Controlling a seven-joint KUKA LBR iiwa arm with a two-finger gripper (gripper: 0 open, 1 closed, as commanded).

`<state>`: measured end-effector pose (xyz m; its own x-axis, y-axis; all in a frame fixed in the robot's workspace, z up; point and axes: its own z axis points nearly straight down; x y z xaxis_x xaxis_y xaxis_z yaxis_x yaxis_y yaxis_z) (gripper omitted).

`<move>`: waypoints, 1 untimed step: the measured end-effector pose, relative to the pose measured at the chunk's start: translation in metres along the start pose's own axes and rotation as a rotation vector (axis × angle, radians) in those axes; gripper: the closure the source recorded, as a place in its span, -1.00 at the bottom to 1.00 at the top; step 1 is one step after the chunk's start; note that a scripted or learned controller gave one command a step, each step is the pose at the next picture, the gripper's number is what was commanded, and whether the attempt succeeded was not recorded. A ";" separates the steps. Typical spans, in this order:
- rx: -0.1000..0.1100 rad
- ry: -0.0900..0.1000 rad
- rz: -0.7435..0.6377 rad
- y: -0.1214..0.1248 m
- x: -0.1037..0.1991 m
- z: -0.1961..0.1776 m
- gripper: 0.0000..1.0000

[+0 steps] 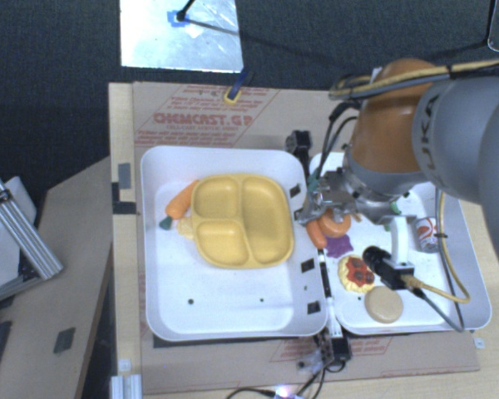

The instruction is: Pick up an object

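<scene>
At the bottom right of the frame, in the right bin (426, 319), a round tan disc (385, 307) lies nearest. Just above it is a small yellow round piece with red spots (355, 274), and then a purple piece (339, 245). Directly beyond the purple piece lies the orange toy (318, 233), close to the left wall of this bin. The gripper (326, 209) is right over it, at the top edge of the toy, but whether it is open or closed on anything I cannot tell. The arm (474, 140) comes in from the right edge and covers the far part of the bin. A small red and white thing (425, 233) lies at the right of the gripper.

In the left bin (233, 310) a yellow divided plate (237, 221) sits in the middle, with an orange carrot (180, 199) touching its left rim.

Both bins rest on a cardboard sheet (201, 119) with red print, on the desk (75, 223). Farther up, at the upper left, lies a shiny silver sheet (183, 23).
</scene>
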<state>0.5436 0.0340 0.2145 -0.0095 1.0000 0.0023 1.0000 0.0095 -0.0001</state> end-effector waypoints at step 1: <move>-0.002 -0.001 0.003 0.003 0.007 -0.021 1.00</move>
